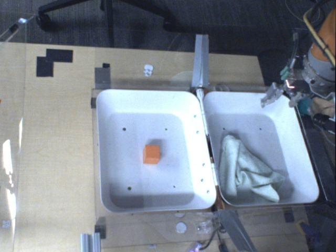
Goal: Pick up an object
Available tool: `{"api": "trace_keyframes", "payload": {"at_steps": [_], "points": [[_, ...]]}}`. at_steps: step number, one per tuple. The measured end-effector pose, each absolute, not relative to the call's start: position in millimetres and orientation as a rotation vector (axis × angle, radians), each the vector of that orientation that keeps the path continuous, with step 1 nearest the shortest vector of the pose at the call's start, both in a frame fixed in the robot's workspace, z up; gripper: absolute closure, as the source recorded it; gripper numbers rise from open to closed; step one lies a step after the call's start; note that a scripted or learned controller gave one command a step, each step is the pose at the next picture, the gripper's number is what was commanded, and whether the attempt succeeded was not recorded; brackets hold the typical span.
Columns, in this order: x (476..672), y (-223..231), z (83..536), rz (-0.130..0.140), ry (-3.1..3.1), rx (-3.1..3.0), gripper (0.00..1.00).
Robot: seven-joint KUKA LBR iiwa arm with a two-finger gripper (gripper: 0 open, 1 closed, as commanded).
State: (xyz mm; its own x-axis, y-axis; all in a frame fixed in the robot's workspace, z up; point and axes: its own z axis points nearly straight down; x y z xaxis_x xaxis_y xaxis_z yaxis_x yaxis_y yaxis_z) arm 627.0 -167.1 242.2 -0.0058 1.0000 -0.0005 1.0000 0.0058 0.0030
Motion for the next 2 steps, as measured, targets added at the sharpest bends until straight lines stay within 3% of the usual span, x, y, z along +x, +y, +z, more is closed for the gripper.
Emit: {"api": "trace_keyframes", "payload": {"at_steps": [1, 2], "points": [[643.0, -165, 91, 0.007, 2.264, 2.168, 0.0], [645.2, -163, 103, 0.012, 2.264, 2.161, 1.0]]}}
